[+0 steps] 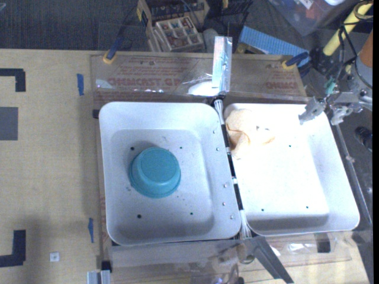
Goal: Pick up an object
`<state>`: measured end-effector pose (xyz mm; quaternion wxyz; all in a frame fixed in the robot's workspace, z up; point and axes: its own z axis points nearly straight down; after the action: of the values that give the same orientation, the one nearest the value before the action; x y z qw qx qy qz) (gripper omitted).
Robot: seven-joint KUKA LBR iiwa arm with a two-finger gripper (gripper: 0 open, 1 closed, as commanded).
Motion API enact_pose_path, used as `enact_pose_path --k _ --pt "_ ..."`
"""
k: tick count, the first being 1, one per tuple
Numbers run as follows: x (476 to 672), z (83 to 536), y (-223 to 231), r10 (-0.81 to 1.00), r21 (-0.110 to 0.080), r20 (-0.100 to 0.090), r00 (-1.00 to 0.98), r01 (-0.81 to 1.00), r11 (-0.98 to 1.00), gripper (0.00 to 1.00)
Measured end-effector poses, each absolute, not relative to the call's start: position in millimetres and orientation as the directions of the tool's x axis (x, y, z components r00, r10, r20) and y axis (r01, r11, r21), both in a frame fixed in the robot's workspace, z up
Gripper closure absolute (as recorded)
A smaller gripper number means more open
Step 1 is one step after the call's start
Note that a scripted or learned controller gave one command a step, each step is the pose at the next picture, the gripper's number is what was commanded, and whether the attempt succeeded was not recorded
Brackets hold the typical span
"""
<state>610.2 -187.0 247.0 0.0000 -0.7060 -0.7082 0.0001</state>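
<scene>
The gripper sits open w/ nothing in it, at the right bin's far corner. The blue bowl (upside down) lies well off, over in the left bin.

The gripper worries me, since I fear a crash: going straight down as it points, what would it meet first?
Probably the far right rim of the right shallow white bin: the two-finger gripper hangs above that corner. Height is unclear from this slant.

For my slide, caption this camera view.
Teal bowl upside down in left bin; claw above right bin.
</scene>
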Motion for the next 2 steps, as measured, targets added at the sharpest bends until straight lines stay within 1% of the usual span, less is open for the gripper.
enact_pose_path --k 1,2 --pt "648.3 169.7 -126.6 0.998 -0.001 0.000 0.058 0.998 -0.058 0.00" --pt "668.5 88.0 -168.8 1.000 0.006 -0.002 -0.013 1.000 0.013 0.00"
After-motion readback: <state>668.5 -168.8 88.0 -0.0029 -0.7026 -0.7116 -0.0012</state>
